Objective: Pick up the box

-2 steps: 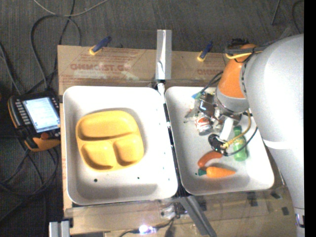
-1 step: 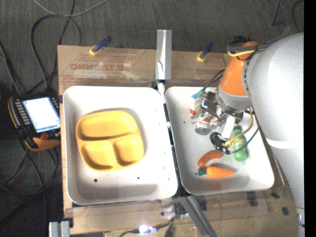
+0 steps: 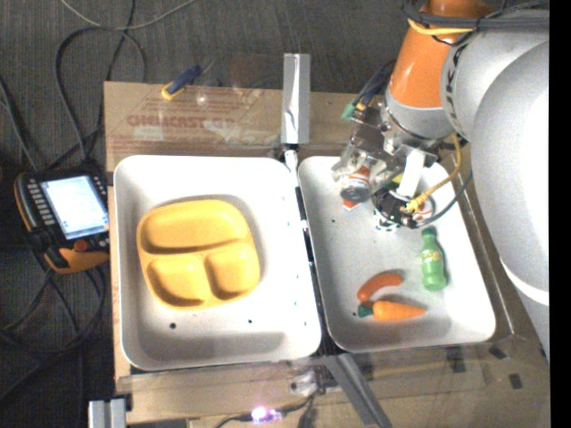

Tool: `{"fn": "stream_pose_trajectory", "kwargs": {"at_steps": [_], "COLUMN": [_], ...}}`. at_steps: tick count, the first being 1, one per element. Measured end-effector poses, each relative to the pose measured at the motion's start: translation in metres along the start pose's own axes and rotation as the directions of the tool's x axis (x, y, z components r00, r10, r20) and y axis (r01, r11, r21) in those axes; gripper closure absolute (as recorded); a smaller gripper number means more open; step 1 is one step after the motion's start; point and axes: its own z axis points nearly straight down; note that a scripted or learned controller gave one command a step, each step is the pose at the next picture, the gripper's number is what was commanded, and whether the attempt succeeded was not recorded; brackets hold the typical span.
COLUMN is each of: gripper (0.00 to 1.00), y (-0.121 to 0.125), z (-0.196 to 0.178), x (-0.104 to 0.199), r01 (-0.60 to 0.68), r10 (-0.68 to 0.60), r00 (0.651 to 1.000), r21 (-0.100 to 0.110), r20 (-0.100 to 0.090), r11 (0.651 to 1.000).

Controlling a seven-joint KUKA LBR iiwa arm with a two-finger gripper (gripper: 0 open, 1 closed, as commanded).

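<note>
Dark carpet with loose cables surrounds a bench on which two white bins sit side by side. A yellow tray (image 3: pixel 200 253) is seen in the left bin (image 3: pixel 134 328). In the right bin (image 3: pixel 464 319), a green bottle (image 3: pixel 432 259), a carrot (image 3: pixel 397 310) and a red sausage-shaped item (image 3: pixel 380 283) lie near the front. The gripper (image 3: pixel 370 178) is positioned low over the far end of that bin. A small white-and-red object, judged to be the box (image 3: pixel 355 188), is seen directly under it, partly hidden. How far the tool is spread, and whether anything is held, cannot be told.

Risks noted: the box lies close to the far wall, so a finger could be blocked by the rim, or the box pushed aside instead of gripped. Loose wiring (image 3: pixel 419 205) by the wrist could snag. A partial grip could let the box drop on lifting.
</note>
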Motion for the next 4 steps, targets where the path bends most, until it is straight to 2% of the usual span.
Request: {"fn": "stream_pose_trajectory", "kwargs": {"at_steps": [1, 2, 3, 4], "gripper": [1.00, 1.00, 1.00, 1.00], "y": [-0.061, -0.018, -0.043, -0.014], "z": [0.062, 0.012, 0.057, 0.037], "x": [-0.028, 0.002, -0.066, -0.131], "r01": [0.052, 0.013, 0.012, -0.341], "r10": [-0.052, -0.013, -0.012, 0.341], "r00": [0.999, 1.000, 1.000, 0.940], "r21": [0.004, 0.001, 0.004, 0.002], "r20": [-0.002, 0.000, -0.001, 0.001], "r11": [0.999, 1.000, 1.000, 0.940]}}
